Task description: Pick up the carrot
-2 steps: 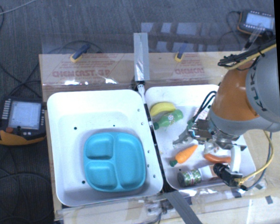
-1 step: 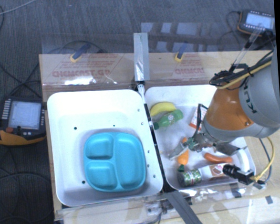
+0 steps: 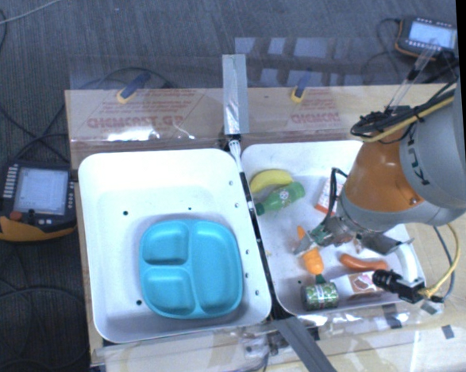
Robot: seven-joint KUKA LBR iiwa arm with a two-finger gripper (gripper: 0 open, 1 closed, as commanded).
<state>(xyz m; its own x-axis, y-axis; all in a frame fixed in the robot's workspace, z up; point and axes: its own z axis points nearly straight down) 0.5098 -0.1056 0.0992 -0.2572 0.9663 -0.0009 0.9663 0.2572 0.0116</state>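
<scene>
Gripper [image 3: 325, 232] hangs low over the right white bin [image 3: 292, 292]; whether anything is grasped, I cannot tell. Dark carpet surrounds the wooden bench [image 3: 156, 111]. An orange carrot [image 3: 362, 261] lies just right of it, apart.

The bench [image 3: 172, 110] is a light wooden board and it carries two shallow white bins side by side. The left bin [image 3: 106, 190] sits toward 9 o'clock, the right bin [image 3: 284, 293] toward 3 o'clock, and their inner rims touch along the middle. At 12 o'clock, clear plastic sheets [image 3: 145, 120] with red print lie flat on the board.
</scene>
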